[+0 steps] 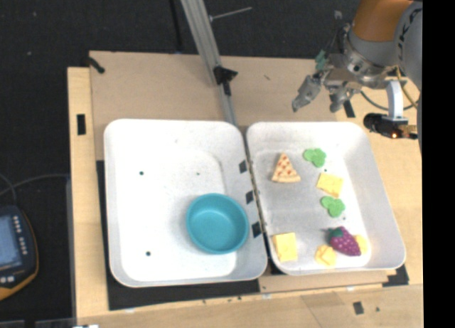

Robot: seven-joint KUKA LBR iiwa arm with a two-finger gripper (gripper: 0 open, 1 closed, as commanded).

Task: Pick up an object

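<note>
From my remote station I look down on a tan worktop (163,85) that carries two shallow white bins side by side. The left bin (156,156) holds a round teal bowl (216,223), sitting upright near its lower right corner, close to the divide between the bins. The right bin (370,177) holds the small toy food pieces I could pick.

The grey arm with its orange band (380,6) comes in from the upper right. Its pincer (323,92) hangs above the worktop just beyond the far edge of the right bin, well apart from every piece; I can make out grey prongs pointing down and to the left, with nothing between them, but I cannot tell whether they are apart or together.

A slim metal pole (202,35) slants from the top down to the gap between the bins.

In the right bin, a pizza slice (284,169) lies near the upper left. A green piece (314,156) sits beside it, a yellow block (330,183) below that, then a second green piece (333,207). Along the near edge lie a yellow cube (286,246), a small yellow piece (325,255), and a purple bunch of grapes (344,241) touching it.
</note>
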